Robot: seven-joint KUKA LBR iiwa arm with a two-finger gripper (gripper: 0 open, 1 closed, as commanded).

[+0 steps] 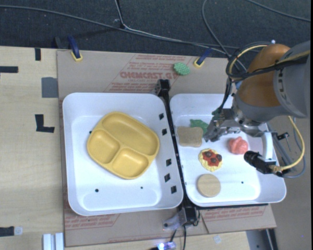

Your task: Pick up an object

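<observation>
From the overhead camera, the arm (pixel 274 87) reaches in from three o'clock and sets its hand (pixel 217 128) low over the right bin (pixel 271 191). The hand's state cannot be told. It sits just beside a tan slab (pixel 190 136) and a green piece (pixel 199 123). A pink lump (pixel 238 145), a pizza toy (pixel 211 159) and a round biscuit (pixel 208 185) lie toward five o'clock. The left bin (pixel 78 191) holds a yellow tray (pixel 123 145). The step looks like the approach; next would be closing on one item, then lifting.
</observation>
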